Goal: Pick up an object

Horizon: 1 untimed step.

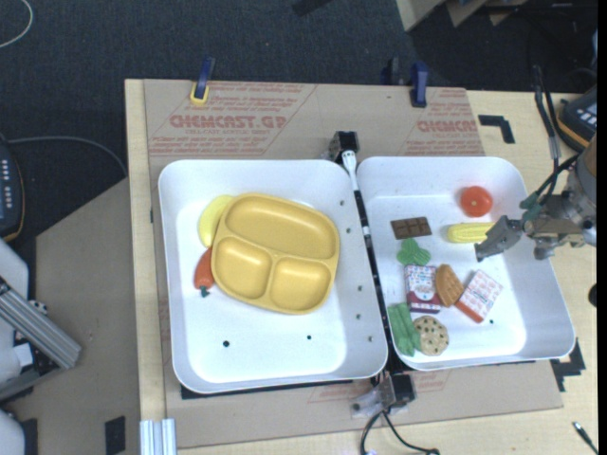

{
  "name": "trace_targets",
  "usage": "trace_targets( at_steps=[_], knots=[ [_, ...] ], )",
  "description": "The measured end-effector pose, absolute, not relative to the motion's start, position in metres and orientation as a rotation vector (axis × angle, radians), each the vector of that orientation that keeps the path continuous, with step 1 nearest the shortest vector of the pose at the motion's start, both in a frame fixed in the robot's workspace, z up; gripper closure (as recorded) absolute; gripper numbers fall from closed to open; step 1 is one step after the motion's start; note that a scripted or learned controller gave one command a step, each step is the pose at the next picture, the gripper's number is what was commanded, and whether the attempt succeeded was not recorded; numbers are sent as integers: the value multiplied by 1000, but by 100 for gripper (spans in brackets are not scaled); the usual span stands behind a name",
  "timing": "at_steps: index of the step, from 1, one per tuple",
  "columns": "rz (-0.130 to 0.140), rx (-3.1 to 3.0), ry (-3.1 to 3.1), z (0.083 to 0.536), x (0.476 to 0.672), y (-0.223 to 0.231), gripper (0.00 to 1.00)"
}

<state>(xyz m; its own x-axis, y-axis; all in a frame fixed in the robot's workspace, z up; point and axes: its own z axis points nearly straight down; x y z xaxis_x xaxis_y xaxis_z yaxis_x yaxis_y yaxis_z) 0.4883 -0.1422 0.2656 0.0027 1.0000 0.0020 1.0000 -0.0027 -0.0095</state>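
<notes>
Reaching in over the right bin (545,325), the gripper (497,240) is hanging above the bin's right half, its dark tip pointing left and slightly down; whether the fingers are spread or closed is something I cannot tell from this slant, and nothing is showing between them. Just left of the tip and a little above it, a yellow corn (469,232) is lying on its side, near but apart from the gripper. Above the tip, a red tomato (476,199) is sitting near the bin's far wall. Farther left of the tip, a brown chocolate bar (411,227) is lying flat, with a green leaf (413,252) just below it. Below and left of the tip, a pink carton (420,283), a bread piece (449,285) and a wrapped packet (480,295) are crowding together, the bread touching the carton. Lower still, a cookie (431,333) is resting beside a green pod (403,329). Well left of the tip, the left bin (190,339) is bearing a yellow tray (275,251), with a yellow piece (212,218) and a red pepper (204,271) partly tucked at its left edge.
</notes>
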Motion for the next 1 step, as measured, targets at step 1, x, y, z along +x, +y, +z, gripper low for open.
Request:
trace_targets(
  at_steps=[1],
  knots=[
    [-1,-2222,-2222,270,490,-142,0]
  ],
)
